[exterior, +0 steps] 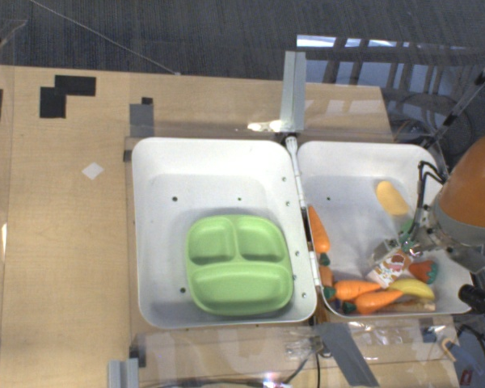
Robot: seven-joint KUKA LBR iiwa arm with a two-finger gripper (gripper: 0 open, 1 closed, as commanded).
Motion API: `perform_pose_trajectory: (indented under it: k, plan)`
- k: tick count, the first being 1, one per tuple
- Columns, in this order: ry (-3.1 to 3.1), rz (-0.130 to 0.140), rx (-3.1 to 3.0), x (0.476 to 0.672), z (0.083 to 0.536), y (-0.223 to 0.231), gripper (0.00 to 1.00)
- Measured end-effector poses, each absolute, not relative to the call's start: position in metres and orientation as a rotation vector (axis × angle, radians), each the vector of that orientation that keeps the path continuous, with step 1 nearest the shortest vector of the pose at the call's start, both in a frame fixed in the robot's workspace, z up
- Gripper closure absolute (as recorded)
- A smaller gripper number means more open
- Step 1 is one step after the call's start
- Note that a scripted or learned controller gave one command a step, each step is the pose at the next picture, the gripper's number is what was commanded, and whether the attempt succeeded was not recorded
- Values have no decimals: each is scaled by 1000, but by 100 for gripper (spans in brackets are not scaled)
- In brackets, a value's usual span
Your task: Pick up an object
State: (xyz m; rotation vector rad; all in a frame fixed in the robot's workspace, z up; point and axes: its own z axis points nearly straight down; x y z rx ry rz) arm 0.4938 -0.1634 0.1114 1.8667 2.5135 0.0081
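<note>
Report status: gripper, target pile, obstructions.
Gripper low in right bin, over toy pile. Carrots, banana lie beneath; nothing seen held. Green tray in left bin, apart.

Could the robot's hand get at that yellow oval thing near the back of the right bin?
Probably yes. The yellow oval piece lies alone on bare bin floor, apart from the pile, and the hand hangs just beside it.
</note>
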Motion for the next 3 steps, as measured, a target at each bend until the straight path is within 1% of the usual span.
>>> perform_pose_trajectory:
  k: [1, 2, 3]
  plan:
    - [2539, 5, 1839, 590, 93, -205, 0]
    - [2392, 0, 2052, 670, 89, -202, 0]
    - [2387, 8, 2033, 674, 104, -202, 100]
